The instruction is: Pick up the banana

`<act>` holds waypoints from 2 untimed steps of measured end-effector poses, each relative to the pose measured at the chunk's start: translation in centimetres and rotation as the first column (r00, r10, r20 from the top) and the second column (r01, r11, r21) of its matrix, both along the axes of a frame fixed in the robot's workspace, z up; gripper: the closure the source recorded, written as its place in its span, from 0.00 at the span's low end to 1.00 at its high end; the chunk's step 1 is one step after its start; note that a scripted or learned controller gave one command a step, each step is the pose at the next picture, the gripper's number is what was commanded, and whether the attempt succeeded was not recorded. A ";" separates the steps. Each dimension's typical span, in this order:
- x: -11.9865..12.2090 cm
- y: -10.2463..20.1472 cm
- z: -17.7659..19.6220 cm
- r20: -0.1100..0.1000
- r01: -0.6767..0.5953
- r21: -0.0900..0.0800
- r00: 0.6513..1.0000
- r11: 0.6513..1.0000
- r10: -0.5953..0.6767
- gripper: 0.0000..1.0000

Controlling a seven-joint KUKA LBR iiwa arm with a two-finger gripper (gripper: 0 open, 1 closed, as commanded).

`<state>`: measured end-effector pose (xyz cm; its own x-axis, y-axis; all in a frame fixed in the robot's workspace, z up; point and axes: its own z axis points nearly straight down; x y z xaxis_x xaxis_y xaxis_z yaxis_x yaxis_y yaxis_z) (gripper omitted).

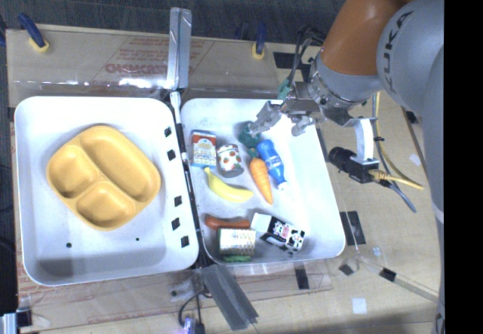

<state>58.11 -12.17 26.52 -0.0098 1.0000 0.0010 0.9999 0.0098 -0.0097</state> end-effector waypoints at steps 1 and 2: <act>-3.1 7.4 -7.9 -0.001 0.016 -0.001 1.000 1.000 -0.016 0.00; -6.2 2.7 -17.6 0.000 -0.098 0.002 0.995 0.995 0.098 0.00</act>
